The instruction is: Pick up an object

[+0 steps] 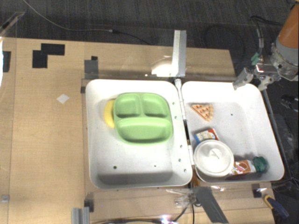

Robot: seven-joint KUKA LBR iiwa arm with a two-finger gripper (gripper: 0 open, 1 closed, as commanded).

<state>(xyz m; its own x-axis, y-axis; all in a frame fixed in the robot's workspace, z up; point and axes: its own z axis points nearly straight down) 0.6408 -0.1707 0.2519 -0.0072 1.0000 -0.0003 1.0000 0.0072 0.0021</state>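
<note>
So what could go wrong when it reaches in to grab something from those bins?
Three risks, as guesses:
1. In the right white bin, the round white lidded container, small blue-and-orange packet and green-capped bottle crowd together, so the tool may bump neighbours.
2. The flat orange waffle piece offers little to pinch.
3. The yellow object is tucked under the green divided plate.

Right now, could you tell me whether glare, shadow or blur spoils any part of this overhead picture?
Camera view: glare whitens the bench behind the bins; soft shadow lies along the near wall of the left bin; the gripper at the upper right looks blurred; the green tray and waffle piece read clearly.
</note>
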